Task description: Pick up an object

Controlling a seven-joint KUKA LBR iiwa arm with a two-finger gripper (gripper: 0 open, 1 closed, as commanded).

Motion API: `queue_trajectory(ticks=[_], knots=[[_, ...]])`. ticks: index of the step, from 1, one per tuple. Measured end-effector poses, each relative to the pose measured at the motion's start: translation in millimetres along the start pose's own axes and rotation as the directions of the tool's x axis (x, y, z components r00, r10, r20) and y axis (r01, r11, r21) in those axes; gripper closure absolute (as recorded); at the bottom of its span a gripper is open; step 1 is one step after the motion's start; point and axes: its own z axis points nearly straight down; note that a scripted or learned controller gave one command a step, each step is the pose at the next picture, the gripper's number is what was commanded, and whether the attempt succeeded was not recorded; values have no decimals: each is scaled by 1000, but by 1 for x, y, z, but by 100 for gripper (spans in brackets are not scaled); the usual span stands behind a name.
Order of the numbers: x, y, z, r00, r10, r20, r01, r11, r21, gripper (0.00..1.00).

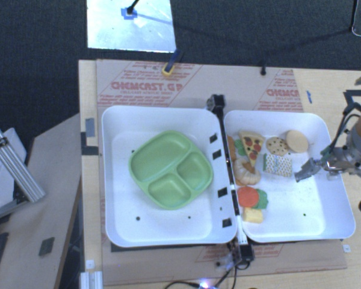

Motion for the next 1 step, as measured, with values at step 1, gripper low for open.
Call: queue_trajectory(ticks=[1], knots=[[-8, -1, 45, 1000, 2, -1, -2, 1000, 3, 0]])
